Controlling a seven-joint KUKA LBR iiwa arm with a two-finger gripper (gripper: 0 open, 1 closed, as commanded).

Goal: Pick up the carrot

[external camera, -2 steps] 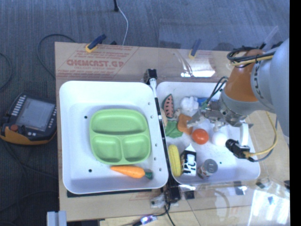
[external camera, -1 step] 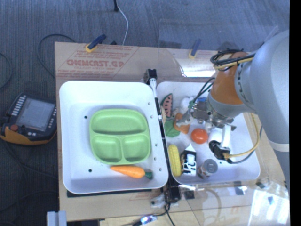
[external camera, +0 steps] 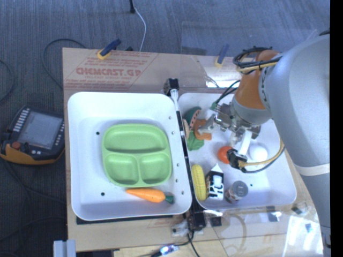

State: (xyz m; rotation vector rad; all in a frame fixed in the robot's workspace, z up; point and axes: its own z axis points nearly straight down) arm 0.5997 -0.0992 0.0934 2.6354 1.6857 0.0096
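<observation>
**Right of the green plate, the arm works the other bin; carrot not yet lifted**

Just below the green plate (external camera: pixel 137 154) as the view shows it, the carrot (external camera: pixel 146 195) lies flat on the floor of the left bin (external camera: pixel 80 143). It is close to the plate's lower edge, with its green stub turned to the plate's right. Nothing touches it, so the pick seems not to have started and the whole task is still to do: reach, close, lift.

Well to the right of the plate, across the wall between the bins, the arm (external camera: pixel 300 106) bends down into the right bin (external camera: pixel 284 186). Its orange band (external camera: pixel 249 90) sits above a wrist angled back toward the plate. The jaws end low among some small green and brown pieces (external camera: pixel 197 127) just past the dividing wall. Whether they are released or clenched I cannot tell, since the wrist and that clutter hide them.

Farther right of the plate lie a corn cob (external camera: pixel 198 180), a black-and-white carton (external camera: pixel 215 187), a can (external camera: pixel 237 190), an orange-red ball (external camera: pixel 224 154) and a white egg (external camera: pixel 259 153). By my reading, the arm must cross the divider to the plate's lower edge before any grasp of the carrot is possible.
</observation>
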